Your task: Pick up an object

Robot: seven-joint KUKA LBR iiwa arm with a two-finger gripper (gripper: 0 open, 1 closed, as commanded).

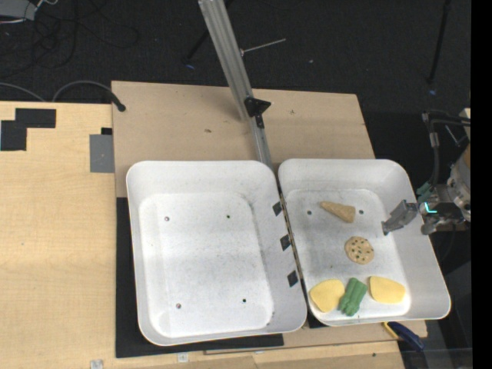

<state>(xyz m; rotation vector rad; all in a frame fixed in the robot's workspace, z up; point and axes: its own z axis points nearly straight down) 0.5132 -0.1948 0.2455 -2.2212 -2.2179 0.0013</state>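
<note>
2 shallow white bins side by side on a wooden bench point(61, 206): left bin point(201, 252) and right bin point(361, 177). Taking the right bin as landmark: inside it, toward its upper middle, a tan wedge-shaped piece point(339, 211); just below that, near the centre, a round cookie point(359, 250) with dark chips. Along the bin's near edge, 3 things in a row: a yellow piece point(327, 294), a green piece point(354, 296) touching it, and another yellow piece point(387, 289) just beside the green one. Over the bin's right rim, level with the tan wedge, the gripper point(401, 216), a grey finger reaching inward above the bin floor, apart from every item. Nothing seen between its fingers; how far apart they stand, impossible to tell. Beyond the bin's far rim, a slanted metal rail point(231, 60).
</note>
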